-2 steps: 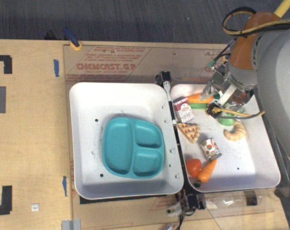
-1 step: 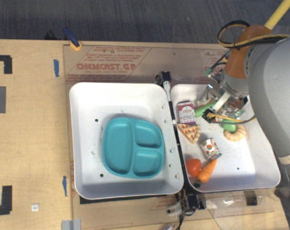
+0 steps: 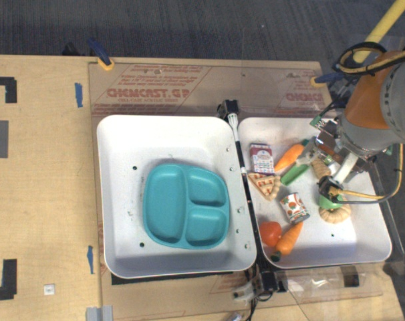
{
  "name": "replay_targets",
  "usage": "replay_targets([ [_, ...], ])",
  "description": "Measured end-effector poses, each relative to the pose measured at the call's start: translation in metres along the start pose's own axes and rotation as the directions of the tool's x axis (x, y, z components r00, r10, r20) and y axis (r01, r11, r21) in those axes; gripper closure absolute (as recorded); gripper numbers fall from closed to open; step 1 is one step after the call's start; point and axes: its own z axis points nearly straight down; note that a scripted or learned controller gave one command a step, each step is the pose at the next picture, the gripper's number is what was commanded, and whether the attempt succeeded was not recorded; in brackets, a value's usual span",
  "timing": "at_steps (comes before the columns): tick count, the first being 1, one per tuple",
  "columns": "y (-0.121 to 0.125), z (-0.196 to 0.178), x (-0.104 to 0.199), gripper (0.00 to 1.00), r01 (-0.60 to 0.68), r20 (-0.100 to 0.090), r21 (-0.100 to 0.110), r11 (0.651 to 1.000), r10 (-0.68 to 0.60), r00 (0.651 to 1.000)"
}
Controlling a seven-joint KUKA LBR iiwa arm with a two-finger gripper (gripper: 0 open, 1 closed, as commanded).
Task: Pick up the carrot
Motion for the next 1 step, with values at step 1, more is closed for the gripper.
replay_targets([
  [1, 0.0399, 0.0438, 0.0701, 0.0, -0.218, 0.012, 0.013, 0.976, 0.218, 0.976],
])
